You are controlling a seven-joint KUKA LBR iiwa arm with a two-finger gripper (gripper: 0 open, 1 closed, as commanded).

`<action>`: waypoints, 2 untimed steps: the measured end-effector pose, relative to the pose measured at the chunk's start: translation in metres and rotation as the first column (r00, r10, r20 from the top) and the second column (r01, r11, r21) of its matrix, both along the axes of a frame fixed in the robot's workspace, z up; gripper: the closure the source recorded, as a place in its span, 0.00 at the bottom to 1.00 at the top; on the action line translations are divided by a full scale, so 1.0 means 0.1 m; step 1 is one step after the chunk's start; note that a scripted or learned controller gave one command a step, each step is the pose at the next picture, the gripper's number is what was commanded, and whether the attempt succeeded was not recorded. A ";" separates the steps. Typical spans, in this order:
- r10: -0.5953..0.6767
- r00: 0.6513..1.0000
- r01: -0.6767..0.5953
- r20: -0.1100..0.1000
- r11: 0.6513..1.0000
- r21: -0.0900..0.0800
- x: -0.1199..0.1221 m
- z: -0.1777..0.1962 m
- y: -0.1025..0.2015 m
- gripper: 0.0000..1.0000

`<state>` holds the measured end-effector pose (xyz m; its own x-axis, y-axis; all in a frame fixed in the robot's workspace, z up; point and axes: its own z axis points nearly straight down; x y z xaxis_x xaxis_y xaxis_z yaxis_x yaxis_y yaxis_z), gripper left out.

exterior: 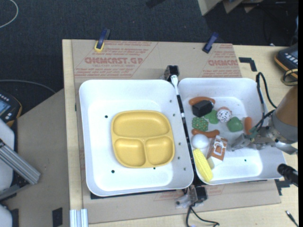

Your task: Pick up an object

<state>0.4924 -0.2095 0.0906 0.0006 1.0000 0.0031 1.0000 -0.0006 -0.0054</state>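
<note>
The right bin (246, 167) holds a pile of small toys. Among them are a black block (202, 108), a white dotted ball (224, 114), a green piece (235, 124), a small orange piece (248, 123), a white egg (200, 141), an orange and white box (218, 148) and a yellow corn cob (202, 164). My gripper (239, 143) is low in this bin, reaching in from the right. It sits just right of the box and below the green piece. Nothing is visibly held in it.
In the left bin (92, 126) lies a yellow divided plate (142, 137). A black bar with clips (179, 103) runs between the bins. Cables (261, 91) trail along the right bin's far right wall. The arm's grey body (289, 119) stands over the right rim.
</note>
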 end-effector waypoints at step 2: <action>0.000 1.000 0.000 0.011 1.000 -0.007 0.03 0.61 -0.11 1.00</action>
<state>0.4957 -0.2204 0.1519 0.0009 1.0000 -0.0040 1.0000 -0.0009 0.0056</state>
